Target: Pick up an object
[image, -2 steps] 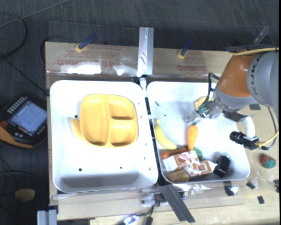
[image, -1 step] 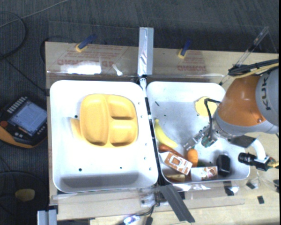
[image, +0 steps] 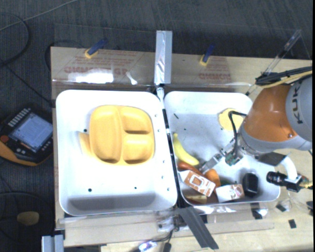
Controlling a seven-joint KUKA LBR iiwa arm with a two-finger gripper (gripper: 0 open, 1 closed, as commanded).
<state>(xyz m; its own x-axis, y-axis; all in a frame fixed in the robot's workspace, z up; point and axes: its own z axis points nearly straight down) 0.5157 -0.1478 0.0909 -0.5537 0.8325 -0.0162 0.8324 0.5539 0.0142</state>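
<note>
The pincer [image: 209,167], fingers apart, hovers at the banana's [image: 182,152] four o'clock; the fruit looks soft, bruisable, best gripped mid-body.

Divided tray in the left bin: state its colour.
Yellow; the tray shows plainly in the camera view.

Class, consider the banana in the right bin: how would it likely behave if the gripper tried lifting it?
The banana looks smooth and curved, so it may slip or pivot between fingers. It leans on the bin wall, which could hinder access.
</note>
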